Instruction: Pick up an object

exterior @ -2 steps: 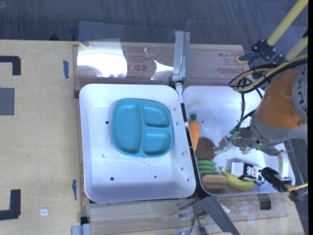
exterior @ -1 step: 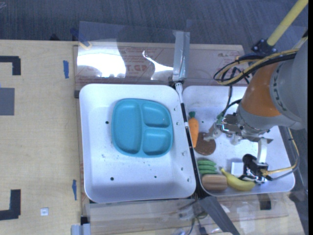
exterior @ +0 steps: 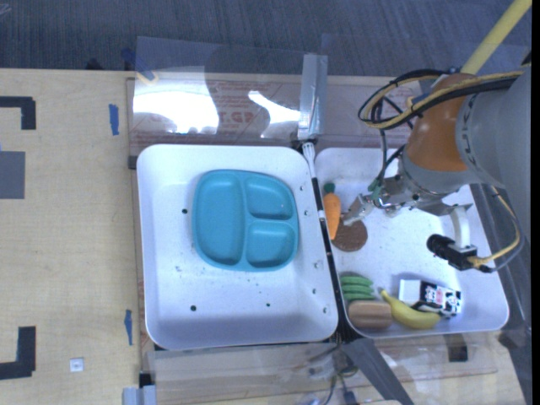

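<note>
The right bin (exterior: 483,287) holds several toy foods. An orange carrot (exterior: 332,214) with a green top lies along its left wall, with a brown round disc (exterior: 352,238) just right of it. Near the front lie a green pea pod (exterior: 356,287), a tan bun (exterior: 369,314), a yellow banana (exterior: 412,313) and a white box with black print (exterior: 434,294). My gripper (exterior: 369,207) hangs over the bin's upper left part, right of the carrot and just above the brown disc. I see nothing held in it.
The left bin (exterior: 160,251) carries a blue divided plate (exterior: 246,219). The grey arm with its orange band (exterior: 434,137) and looping cables covers the right bin's far right corner. A black fitting (exterior: 450,250) juts over the bin's right side.
</note>
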Robot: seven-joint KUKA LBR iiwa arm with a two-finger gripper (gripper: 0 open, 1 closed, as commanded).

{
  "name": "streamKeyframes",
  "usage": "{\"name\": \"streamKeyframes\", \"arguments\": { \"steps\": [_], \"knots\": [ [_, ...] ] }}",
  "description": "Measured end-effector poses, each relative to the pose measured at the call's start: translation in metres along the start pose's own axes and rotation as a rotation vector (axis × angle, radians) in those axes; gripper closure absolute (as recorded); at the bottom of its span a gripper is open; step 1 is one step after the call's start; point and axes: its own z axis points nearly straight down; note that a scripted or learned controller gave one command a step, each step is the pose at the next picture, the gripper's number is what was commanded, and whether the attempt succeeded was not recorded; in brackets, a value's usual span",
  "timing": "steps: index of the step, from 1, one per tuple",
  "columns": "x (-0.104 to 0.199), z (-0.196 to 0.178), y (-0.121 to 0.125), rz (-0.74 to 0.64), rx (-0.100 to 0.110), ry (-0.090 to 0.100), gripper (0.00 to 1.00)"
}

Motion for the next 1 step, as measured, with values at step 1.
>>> {"name": "streamKeyframes", "arguments": {
  "steps": [1],
  "knots": [
    [0.0,0.0,0.0,0.0,0.0,0.0,0.0]
  ]
}}
